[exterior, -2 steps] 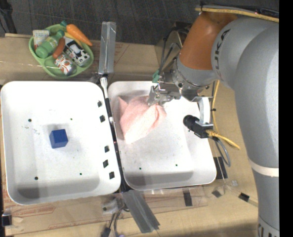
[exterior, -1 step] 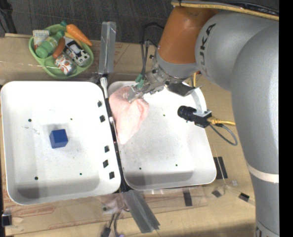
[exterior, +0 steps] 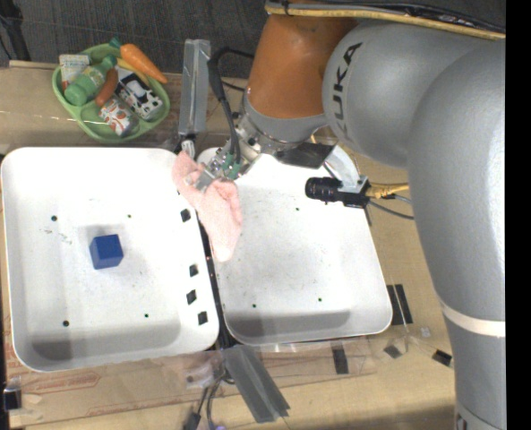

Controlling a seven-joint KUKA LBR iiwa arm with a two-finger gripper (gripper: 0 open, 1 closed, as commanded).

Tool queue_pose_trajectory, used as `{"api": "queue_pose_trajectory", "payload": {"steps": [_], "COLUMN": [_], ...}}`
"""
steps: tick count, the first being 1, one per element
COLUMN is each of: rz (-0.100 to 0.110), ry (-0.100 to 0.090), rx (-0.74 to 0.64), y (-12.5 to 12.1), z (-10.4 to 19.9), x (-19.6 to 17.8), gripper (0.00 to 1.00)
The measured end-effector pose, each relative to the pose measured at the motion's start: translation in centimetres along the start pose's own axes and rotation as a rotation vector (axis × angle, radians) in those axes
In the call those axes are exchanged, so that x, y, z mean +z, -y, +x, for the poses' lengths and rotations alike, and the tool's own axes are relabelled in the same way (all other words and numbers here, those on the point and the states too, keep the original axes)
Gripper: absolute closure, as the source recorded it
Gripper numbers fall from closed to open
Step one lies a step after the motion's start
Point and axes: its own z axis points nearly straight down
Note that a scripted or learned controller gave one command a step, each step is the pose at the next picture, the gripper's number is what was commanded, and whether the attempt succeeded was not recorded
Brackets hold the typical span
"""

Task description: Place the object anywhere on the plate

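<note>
My gripper (exterior: 213, 172) is over the far left corner of the right bin (exterior: 372, 280), under the orange-banded wrist. It is shut on the upper end of a pink, flat, limp-looking object (exterior: 220, 213). That object hangs down and forward from the fingers and crosses the rim between the two bins. A small blue cube (exterior: 107, 251) lies on the floor of the left bin (exterior: 23, 240), well to the left of the gripper. The arm's bulk hides the right bin's far edge.
A green bowl (exterior: 68, 106) of toy vegetables and packets stands on the bench behind the left bin. A grey upright bracket (exterior: 193, 88) rises at the back between the bins. A black cable plug (exterior: 335, 191) juts over the right bin's far side.
</note>
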Motion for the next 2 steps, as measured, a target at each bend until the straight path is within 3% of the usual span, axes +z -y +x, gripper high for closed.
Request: {"api": "queue_pose_trajectory", "payload": {"steps": [2], "rz": [-0.003], "ry": [0.006], "rx": [-0.806], "y": [-8.4], "z": [4.6], "x": [-0.5], "gripper": [1.00]}}
